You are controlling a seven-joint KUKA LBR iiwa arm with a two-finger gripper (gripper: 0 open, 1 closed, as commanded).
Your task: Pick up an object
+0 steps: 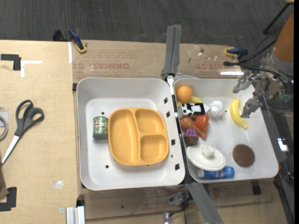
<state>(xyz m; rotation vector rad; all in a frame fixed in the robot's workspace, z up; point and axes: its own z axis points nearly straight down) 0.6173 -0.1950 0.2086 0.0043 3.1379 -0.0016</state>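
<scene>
Two shallow white bins (88,139) fill mid-frame: the left holds one yellow three-compartment plastic tray (138,136) and one small green can (100,127). At right, the metal two-finger gripper (248,107), jaws released, hangs just beside one curved yellow banana (238,115), which lies unheld.

Two white bins (84,139), hand (246,107) by banana (236,113) — orange divided tray (138,136)

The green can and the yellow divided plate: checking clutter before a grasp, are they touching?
Cannot tell. In the camera view the green can sits right at the yellow divided plate's left rim, with no plain gap or contact.
</scene>
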